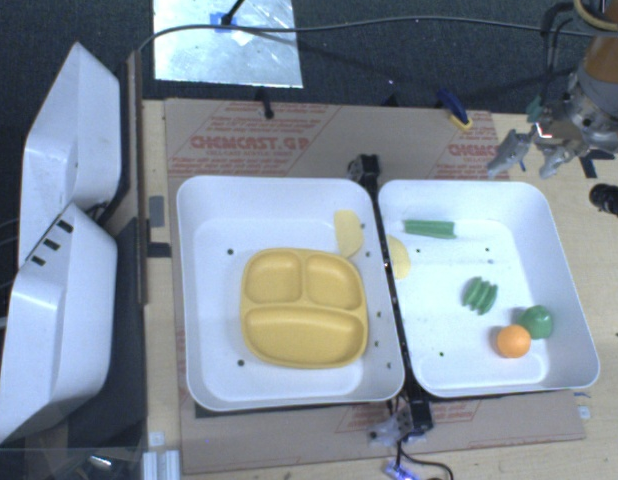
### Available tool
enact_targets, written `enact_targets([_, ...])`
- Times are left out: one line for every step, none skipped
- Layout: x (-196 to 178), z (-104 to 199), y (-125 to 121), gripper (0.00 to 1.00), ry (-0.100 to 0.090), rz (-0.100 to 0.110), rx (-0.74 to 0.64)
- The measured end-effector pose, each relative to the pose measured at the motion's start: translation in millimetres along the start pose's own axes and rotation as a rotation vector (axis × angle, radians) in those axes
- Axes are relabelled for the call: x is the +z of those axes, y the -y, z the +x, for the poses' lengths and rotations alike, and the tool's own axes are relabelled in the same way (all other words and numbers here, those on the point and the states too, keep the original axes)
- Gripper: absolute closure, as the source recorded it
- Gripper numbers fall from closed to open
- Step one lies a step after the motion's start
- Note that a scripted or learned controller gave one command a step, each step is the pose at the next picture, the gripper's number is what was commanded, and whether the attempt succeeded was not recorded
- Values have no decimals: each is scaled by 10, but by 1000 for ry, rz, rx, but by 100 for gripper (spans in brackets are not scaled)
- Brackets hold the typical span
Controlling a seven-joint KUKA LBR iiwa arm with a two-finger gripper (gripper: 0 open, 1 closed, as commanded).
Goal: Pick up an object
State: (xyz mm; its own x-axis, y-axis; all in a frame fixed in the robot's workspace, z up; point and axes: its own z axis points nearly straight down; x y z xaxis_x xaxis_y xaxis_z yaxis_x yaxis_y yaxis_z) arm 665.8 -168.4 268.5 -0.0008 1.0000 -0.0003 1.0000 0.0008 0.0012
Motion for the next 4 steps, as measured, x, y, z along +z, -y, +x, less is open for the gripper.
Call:
enact_targets([-111, 0, -4, 100, 0, -2, -1])
enact_targets([-105, 2, -3, 0, 0, -1, -1])
enact_targets([-216, 1, -6, 100, 1, -3, -2])
enact_targets([-211, 3, -6, 0, 1, -2, -2])
